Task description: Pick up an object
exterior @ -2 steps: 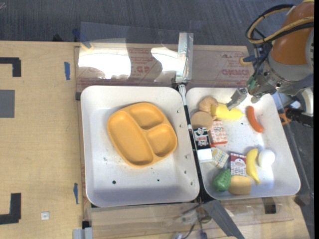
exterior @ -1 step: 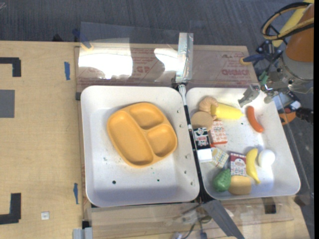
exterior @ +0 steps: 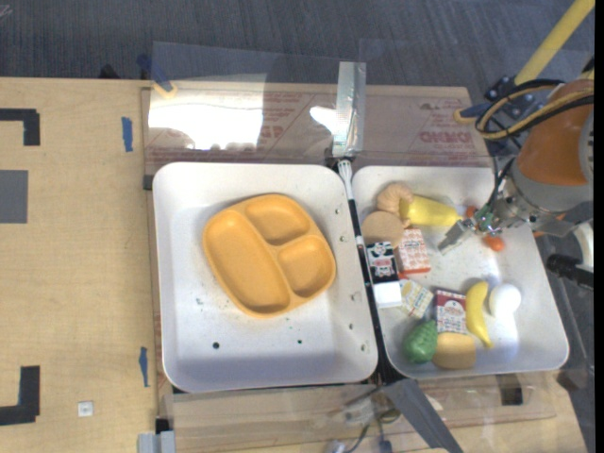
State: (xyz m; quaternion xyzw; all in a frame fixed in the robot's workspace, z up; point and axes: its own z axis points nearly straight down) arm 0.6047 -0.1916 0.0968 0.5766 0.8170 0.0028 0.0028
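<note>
The right bin (exterior: 552, 333) holds several toy foods. A yellow piece (exterior: 429, 211) lies beside two tan rolls (exterior: 394, 196) (exterior: 382, 226). Lower down are a black-and-white carton (exterior: 380, 259), a pink carton (exterior: 412, 251), a red carton (exterior: 450, 311), a banana (exterior: 478, 311), a white egg (exterior: 506, 300) and a green vegetable (exterior: 422, 341). My gripper (exterior: 453, 236) reaches in from the right and hangs low over the bin. It sits just right of the yellow piece and above the pink carton. I see nothing in it.
The left bin (exterior: 179, 281) carries a yellow divided plate (exterior: 269, 253). A small orange-red piece (exterior: 494, 243) lies under the wrist. The grey and orange arm (exterior: 552, 163) with its cables covers the right bin's far right corner. A metal divider (exterior: 349, 111) stands behind the bins.
</note>
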